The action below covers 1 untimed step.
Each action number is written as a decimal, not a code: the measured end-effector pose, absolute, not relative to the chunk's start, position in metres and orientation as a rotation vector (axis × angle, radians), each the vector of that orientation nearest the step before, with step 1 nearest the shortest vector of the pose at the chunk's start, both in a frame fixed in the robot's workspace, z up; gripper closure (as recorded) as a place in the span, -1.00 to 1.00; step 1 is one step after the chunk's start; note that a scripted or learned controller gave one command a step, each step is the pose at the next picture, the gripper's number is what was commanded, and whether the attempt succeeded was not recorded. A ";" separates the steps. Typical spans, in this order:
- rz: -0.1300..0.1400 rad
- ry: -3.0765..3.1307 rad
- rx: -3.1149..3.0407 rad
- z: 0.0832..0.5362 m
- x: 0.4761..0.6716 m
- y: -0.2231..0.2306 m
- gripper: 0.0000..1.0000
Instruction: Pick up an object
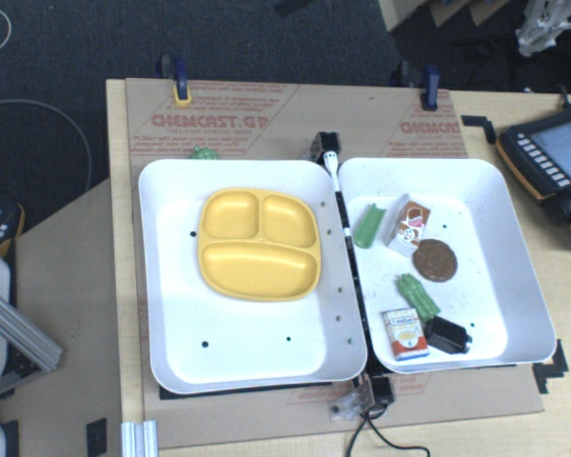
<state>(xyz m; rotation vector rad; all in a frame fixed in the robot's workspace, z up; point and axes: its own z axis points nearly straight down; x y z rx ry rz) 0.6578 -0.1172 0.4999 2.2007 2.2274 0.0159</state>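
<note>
- Bench (266, 122): flat brown board with red "CHEMCAST" print, held by two blue clamps (180, 69) along its far edge.
- Left bin (162, 284): shallow white plastic, rounded corners, smooth with a few dark dots.
- Yellow plastic divided plate (260, 244): rounded rectangle with three compartments and a glossy moulded surface. It lies flat in the far half of the left bin, long axis across the bin.
- Right bin (514, 255): shallow white plastic, touching the left bin along a dark seam. It holds all the loose objects below.
- Light green oblong block (368, 226): smooth, near the bin's left wall. Its long axis runs near to far, the far end leaning slightly right.
- Small white carton with red-brown print (408, 227): boxy, just right of the green block, tilted likewise.
- Brown round disc (435, 260): flat and matt, touching the carton's near corner.
- Dark green bumpy oblong piece (418, 294): long axis from far-left to near-right, just below the disc.
- Small white box with red and orange label (404, 334): rectangular, at the near wall, long axis near to far.
- Black rounded block (448, 335): dull finish, just right of the labelled box, beside the green piece's near end.
- Orange-edged handheld screen unit (547, 155): on the bench right of the bins.
- End effector: whether wide or narrow cannot be told.
</note>
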 end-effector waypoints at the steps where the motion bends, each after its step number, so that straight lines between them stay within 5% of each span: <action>1: 0.006 2.212 2.217 0.539 0.647 -0.145 1.00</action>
